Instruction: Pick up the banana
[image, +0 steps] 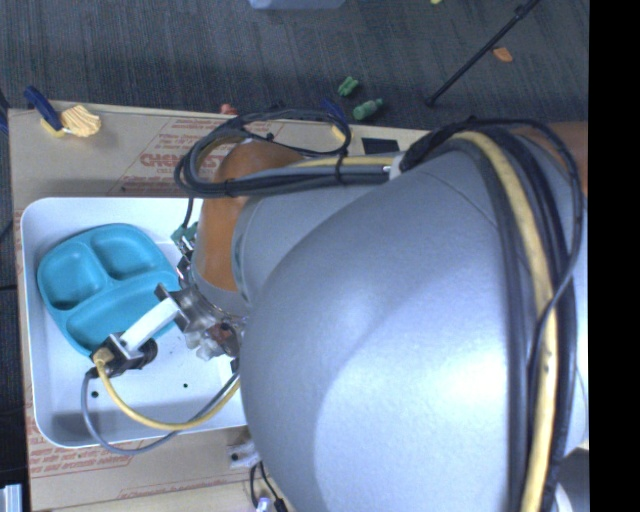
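One white bin (28, 330) lies at the left end of the bench (150, 140), with a blue divided tray (95, 275) in its far left corner. The grey arm (400, 330) hides much of the bench. The claw (208, 335) is low at the bin's right side, just beside the tray; its state cannot be told.

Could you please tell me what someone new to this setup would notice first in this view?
The grey arm dominates, bulking across the centre and right of the view, its orange band hanging over the left white bin. Next comes the turquoise divided tray, lying in the upper left part of that bin. Two small green objects lie on the dark floor beyond the bench.
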